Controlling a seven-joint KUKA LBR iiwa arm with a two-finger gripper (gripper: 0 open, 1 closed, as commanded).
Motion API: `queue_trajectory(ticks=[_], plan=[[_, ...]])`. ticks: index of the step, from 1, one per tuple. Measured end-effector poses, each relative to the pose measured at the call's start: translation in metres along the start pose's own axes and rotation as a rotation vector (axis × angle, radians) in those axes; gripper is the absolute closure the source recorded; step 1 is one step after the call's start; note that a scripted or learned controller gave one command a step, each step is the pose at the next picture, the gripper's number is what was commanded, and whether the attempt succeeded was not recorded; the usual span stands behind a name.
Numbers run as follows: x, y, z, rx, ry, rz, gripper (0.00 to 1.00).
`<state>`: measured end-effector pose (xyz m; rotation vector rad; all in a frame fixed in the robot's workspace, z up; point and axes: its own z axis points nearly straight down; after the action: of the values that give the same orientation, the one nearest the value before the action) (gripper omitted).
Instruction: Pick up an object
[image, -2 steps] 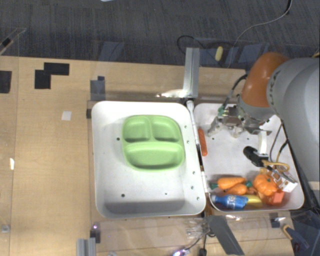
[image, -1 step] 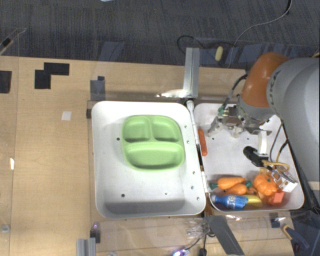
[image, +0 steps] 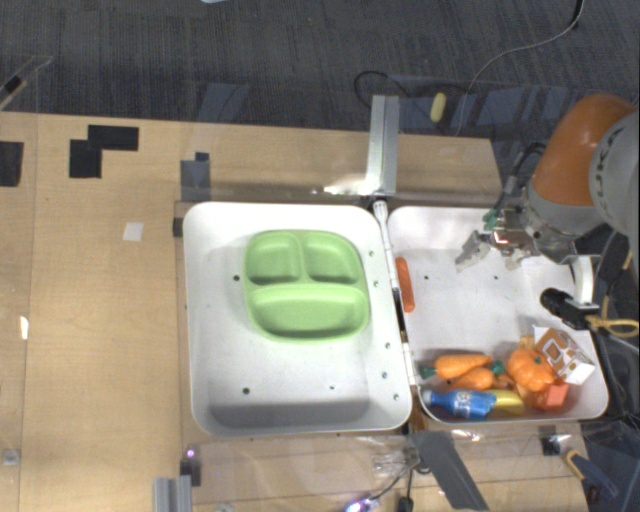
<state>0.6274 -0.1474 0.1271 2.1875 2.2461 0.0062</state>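
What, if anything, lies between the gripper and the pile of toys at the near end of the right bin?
Nothing visible does. The gripper hangs over the far part of the right bin, and bare white floor runs from there to the pile of toys. The orange stick lies by the left wall, off that path.

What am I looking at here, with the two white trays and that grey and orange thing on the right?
You are looking down from a camera fixed above a wooden bench. The grey and orange thing is a robot arm, reaching in from the right. At its tip is a two-finger gripper, hovering over the right shallow white bin with nothing between its fingers. The left white bin holds a green plastic divided plate. The right bin has a pile of small toys, mostly orange, with one blue and yellow, along its near edge, and a thin orange stick by its left wall.
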Motion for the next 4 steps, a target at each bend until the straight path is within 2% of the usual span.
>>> queue_trajectory(ticks=[1,2,3,4], plan=[[0.057,-0.051,0.028,0.004,0.002,-0.033,0.00],[0.003,0.001,-0.008,-0.001,0.000,-0.008,0.00],[0.009,-0.040,-0.069,0.000,0.001,0.023,0.00],[0.042,-0.077,0.005,0.005,0.002,-0.041,0.00]])
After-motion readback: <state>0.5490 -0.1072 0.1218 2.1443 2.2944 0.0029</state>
